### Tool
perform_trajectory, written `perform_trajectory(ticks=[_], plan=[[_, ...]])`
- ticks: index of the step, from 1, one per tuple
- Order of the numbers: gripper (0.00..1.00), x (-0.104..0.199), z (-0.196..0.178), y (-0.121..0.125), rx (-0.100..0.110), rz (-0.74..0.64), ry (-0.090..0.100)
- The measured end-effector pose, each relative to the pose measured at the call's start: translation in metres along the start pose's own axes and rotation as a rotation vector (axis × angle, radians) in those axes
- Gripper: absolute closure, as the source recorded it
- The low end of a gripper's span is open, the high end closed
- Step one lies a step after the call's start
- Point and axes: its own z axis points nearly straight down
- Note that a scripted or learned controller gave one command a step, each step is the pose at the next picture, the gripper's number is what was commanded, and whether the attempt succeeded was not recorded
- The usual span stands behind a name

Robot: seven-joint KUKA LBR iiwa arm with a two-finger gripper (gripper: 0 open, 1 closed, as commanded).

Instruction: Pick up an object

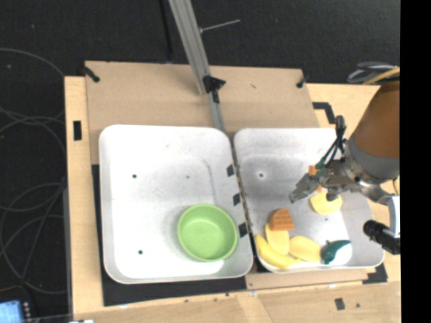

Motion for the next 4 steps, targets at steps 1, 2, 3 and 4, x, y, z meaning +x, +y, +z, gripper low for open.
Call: perform_trajectory(ticks=[1,2,3,4], plan=[[0.0,0.0,0.0,0.0,-0.001,0.002,0.0],[0.0,-0.003,0.058,0.008,0.007,0.004,-0.004],[0.0,-0.002,0.119,0.01,0.006,0.005,-0.003],[0.0,-0.003,0.128,0.01,0.003,0.005,-0.004]])
